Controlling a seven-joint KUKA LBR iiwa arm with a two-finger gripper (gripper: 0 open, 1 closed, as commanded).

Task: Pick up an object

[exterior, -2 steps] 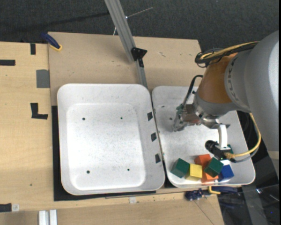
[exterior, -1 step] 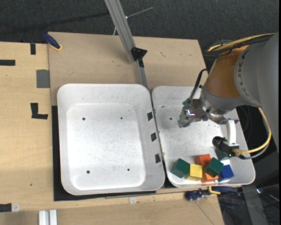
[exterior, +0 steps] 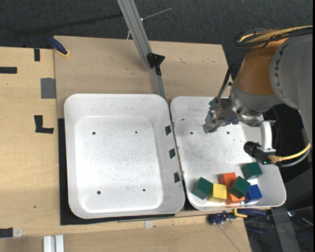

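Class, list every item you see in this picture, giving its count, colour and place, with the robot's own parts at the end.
Bins: two, white, side by side on the bench; left bin, right bin.
Green blocks: three, near corner of the right bin.
Yellow block: one, between the green ones.
Orange blocks: two, behind the yellow, beside it.
Blue block: one, at the rim.
Bench: one, light wood.
Pole: one, grey metal, slanting above the bins.
Arm: one, grey with orange band.
End effector: one, over the right bin's far part.

Green [exterior: 202, 187], yellow [exterior: 219, 192], orange [exterior: 228, 179] and blue [exterior: 253, 192] blocks are seen in the speckled white right bin [exterior: 199, 140].
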